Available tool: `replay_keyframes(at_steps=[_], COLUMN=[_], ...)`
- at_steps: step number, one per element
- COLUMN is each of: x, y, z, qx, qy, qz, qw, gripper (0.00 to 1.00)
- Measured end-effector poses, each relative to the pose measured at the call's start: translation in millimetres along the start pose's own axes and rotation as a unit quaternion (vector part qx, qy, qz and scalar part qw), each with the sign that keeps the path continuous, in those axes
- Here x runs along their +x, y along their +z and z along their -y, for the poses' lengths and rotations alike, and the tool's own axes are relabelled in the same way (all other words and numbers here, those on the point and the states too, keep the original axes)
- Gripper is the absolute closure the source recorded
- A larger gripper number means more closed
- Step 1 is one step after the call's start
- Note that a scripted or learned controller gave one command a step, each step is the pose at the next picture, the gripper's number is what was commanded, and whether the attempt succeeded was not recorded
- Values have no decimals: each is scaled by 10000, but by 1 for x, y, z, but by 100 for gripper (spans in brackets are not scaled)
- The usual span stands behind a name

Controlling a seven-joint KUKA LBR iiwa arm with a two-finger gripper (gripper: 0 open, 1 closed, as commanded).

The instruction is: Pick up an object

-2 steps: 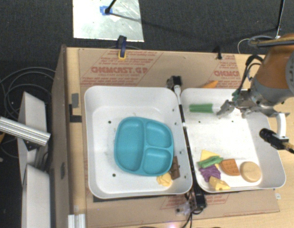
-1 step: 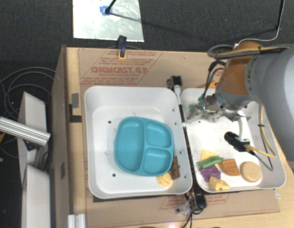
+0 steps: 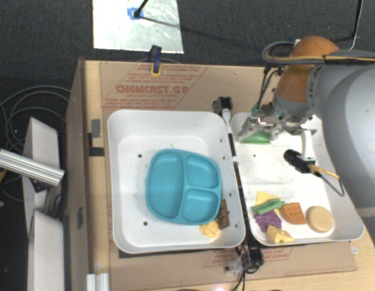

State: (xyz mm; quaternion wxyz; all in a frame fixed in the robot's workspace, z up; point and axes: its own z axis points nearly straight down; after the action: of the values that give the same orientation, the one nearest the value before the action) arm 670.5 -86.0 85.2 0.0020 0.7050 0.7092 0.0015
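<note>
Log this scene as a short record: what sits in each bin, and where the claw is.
left bin: blue divided plate; yellow piece and brown piece at the plate's lower right edge
right bin: green item upper left; waffle, tan disc, purple piece along the lower side
claw: over the green item
holding anything: cannot tell

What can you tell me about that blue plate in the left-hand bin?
The blue divided plate looks like smooth plastic, with rounded corners and three compartments: one large on the view's left, two smaller on the right. All three are empty. It lies flat, right side up and slightly turned, in the left bin, toward its near right corner. A brown piece and a yellow piece sit against its lower right rim.
</note>
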Motion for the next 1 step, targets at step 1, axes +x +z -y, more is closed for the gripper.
replay_keyframes(at_steps=[1], x=[-48], y=[-1], z=[2], qx=[3], qy=[36], qz=[11], qw=[10000], gripper=[0])
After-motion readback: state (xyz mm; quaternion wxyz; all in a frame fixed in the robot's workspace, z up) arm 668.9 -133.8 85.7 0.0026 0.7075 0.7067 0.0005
